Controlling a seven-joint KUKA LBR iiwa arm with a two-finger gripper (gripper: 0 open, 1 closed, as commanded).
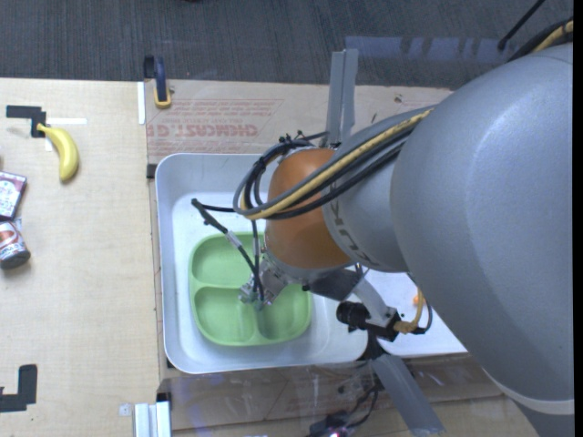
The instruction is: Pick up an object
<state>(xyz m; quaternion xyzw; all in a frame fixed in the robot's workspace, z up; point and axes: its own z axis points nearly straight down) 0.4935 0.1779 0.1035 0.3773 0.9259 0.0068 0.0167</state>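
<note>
Camera view: my arm [474,235] comes in from the right, big grey body, orange band [305,212] above the wrist, black and yellow cables [273,176] looped over it. My hand [256,296] is down inside the white bin [173,244], right over the green divided plate [223,294]. The fingertips sit at about the ridge where the plate's compartments meet, toward the plate's right half. I cannot tell how far open my hand is, the wrist and cables cover most of it and what shows is small and dark. I cannot see anything held between the tips. Whether the tips touch the plate I also cannot tell.

The plate lies flat in the bin directly under and to the left of my hand, filling the lower left part of the bin, its left rim close to the bin's left wall. A thin black cable runs from above-left of my hand down toward the fingertips, crossing the plate's upper edge.

Far to the left of my hand, outside the bin, on the wooden bench [82,271]: a banana [64,151] up and left, well apart; below it at the frame's left edge a small packet [9,194] and a can on its side [13,247], near each other. A clamp [157,82] sits at the bench edge, above and left of my hand. A black bracket [25,116] just beside the banana's top end.
</note>
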